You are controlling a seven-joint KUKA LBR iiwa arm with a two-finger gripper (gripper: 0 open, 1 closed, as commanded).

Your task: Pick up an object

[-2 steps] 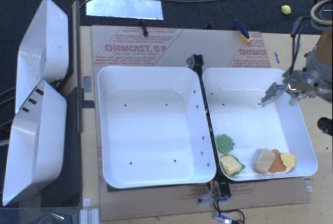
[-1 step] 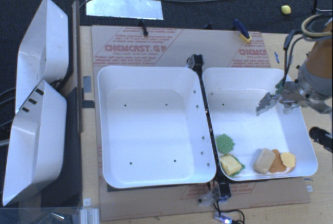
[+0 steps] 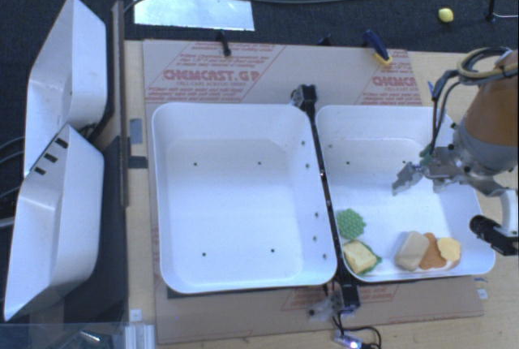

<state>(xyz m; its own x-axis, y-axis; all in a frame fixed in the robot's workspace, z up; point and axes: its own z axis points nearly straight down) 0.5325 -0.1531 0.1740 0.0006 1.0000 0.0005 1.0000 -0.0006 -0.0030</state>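
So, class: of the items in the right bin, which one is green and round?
The green ball, by the bin's left wall. The yellow sponge below it has just a green edge, and the beige and orange pieces have no green.

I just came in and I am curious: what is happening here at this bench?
A robot arm reaches in from the right over the right bin. Its gripper hangs above the bin floor with nothing visible between its fingers. The objects lie along the bin's near edge: a green round piece, a yellow and green item, and a beige and orange pile. The left bin sits beside it.
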